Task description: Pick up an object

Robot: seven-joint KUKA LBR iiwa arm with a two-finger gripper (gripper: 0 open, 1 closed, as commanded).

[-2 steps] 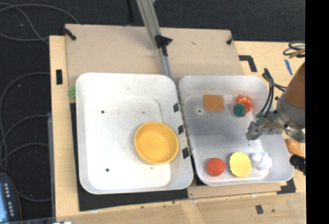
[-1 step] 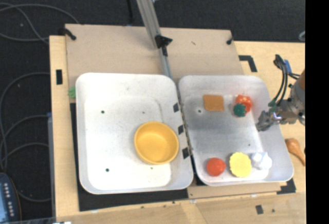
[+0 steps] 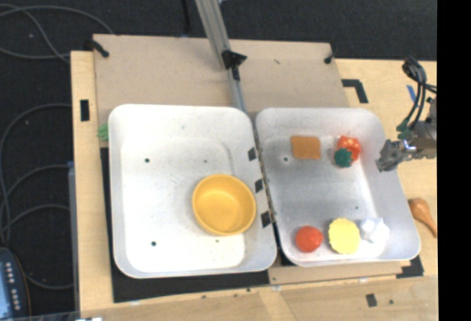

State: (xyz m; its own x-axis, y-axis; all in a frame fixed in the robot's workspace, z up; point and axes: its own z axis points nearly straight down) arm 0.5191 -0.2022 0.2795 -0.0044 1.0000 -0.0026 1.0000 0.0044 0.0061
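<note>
White bins (image 3: pixel 147 135) hold a yellow bowl (image 3: pixel 224 204), red ball (image 3: pixel 309 238) and tan block (image 3: pixel 305 147).

No text, label, brand, number or sign can be read anywhere — not on the 2 white bins (image 3: pixel 132 165), the bench (image 3: pixel 294 62), or the small objects lying in the bins — the resolution is too coarse.

Robot gripper (image 3: pixel 390 157): small, dull grey metal, angular in outline, seen at right edge of view. Darker tip at left end; paler, boxier body behind. Black cables (image 3: pixel 417 91) looped above, thin and curved, running down toward body. Finer detail, screws and markings too blurred to tell.
</note>
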